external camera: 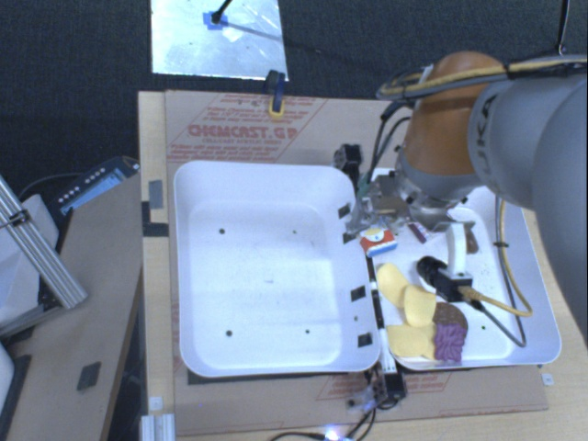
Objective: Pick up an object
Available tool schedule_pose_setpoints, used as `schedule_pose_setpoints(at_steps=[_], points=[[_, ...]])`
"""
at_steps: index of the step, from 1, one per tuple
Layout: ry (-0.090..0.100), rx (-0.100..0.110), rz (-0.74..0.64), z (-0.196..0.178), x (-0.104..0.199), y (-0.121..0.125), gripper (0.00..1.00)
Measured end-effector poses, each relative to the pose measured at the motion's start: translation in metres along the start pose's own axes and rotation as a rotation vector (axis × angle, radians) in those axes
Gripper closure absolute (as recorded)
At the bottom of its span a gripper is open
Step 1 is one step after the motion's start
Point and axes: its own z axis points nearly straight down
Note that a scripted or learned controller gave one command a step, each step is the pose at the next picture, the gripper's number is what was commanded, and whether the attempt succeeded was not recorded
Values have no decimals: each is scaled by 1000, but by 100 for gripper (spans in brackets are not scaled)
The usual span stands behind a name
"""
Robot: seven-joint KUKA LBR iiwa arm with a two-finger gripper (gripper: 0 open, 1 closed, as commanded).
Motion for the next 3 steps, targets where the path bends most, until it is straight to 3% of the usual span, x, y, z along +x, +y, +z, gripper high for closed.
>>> schedule_pose_setpoints(at_steps=[1, 2, 3], points=[[3, -7, -6, -79, 112, -20, 100], [2, -16, 3, -201, 127, 14, 100], [-3, 13, -2, -106, 181, -70, 100]])
